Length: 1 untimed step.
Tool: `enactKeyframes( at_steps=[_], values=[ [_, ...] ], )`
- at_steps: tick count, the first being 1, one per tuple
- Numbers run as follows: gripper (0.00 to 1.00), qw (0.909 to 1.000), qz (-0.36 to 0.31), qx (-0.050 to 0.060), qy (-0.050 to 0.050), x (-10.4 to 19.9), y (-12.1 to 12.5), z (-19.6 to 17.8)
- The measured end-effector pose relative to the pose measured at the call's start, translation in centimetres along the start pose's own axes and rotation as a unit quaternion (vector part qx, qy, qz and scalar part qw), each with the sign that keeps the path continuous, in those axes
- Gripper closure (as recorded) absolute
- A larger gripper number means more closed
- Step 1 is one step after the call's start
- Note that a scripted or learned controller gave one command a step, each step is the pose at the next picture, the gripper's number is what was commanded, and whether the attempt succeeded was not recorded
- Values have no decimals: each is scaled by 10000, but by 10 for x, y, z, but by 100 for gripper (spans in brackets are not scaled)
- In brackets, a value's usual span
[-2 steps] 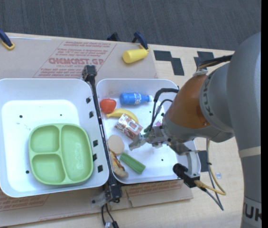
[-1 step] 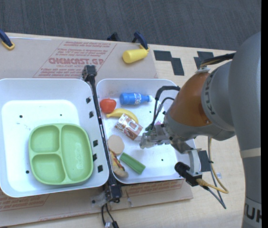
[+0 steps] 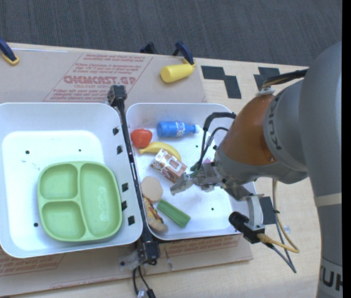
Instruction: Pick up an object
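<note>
Farthest to the claw's left lies the green divided plate (image 3: pixel 79 200), flat in the left bin (image 3: pixel 13 123) and well apart from the claw; it looks parked there out of the way, since the loose things to be picked all sit in the other bin.

The right bin (image 3: pixel 218 219) holds the candidates, crowded toward its left wall. Up and to the left of the claw are a red tomato-like piece (image 3: pixel 141 136), a yellow banana (image 3: pixel 162 148) and a blue bottle (image 3: pixel 176 129) lying on its side. Just beside the claw tip, on its left, is a crinkled snack packet (image 3: pixel 168 164) (brownish with white print). Below-left of the claw sit a tan round piece (image 3: pixel 152 189) and a green pepper-like stick (image 3: pixel 174 213).

The claw (image 3: pixel 181 185) is low inside the right bin, pointing left at the packet, which seems the likeliest object for the pick. Nothing can be seen between its fingers, and whether it is released or clenched cannot be told: the tip is small and blurs into the packet's edge.

The orange-banded wrist (image 3: pixel 253 135) covers the right part of the bin, so anything lying beneath it is hidden. Beyond the bins, up on the table (image 3: pixel 287 253), a yellow object (image 3: pixel 176 72) lies near a blue clamp (image 3: pixel 184 51).
</note>
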State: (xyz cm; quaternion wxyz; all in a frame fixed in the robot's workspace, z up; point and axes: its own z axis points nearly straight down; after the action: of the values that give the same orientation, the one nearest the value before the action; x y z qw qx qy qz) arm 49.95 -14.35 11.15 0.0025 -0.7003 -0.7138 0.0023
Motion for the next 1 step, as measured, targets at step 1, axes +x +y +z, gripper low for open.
enactKeyframes(
  at_steps=[1],
  values=[
    [0,10000,82,-15,8,-60,-25,20]
  ],
)
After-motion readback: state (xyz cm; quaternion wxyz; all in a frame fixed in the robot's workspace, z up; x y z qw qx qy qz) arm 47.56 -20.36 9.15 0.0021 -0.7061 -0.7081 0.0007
